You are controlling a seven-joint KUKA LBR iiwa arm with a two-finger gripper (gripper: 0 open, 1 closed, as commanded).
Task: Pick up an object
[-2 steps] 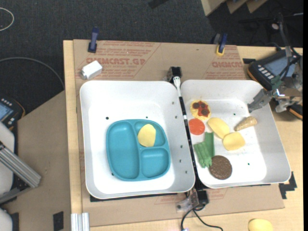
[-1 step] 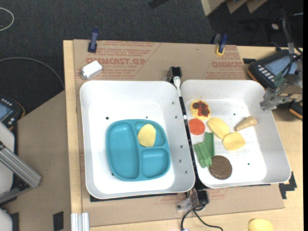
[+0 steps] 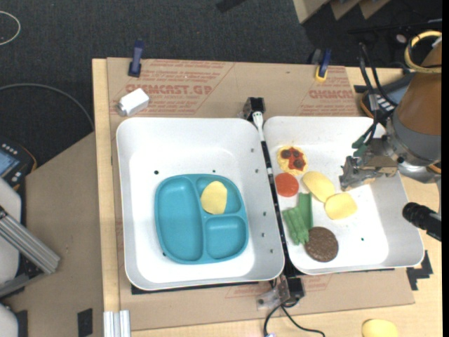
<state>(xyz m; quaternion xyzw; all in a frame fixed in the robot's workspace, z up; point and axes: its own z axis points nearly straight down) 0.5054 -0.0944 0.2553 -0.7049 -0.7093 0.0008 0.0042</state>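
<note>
Tool (image 3: 349,176) over right bin (image 3: 393,251), finger state unclear, yellow pieces (image 3: 328,195) just beside, green beans (image 3: 299,218) near.

Teal tray (image 3: 184,220); yellow piece (image 3: 214,197)

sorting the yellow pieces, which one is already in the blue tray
The yellow piece in the blue tray's upper right compartment, in the left bin. The other two yellow pieces lie in the right bin.

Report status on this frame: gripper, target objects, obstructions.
Gripper low over right bin, nothing seen between fingers. Nearest: yellow pieces and, just left of it. Items lie clustered; no obstruction seen.
</note>
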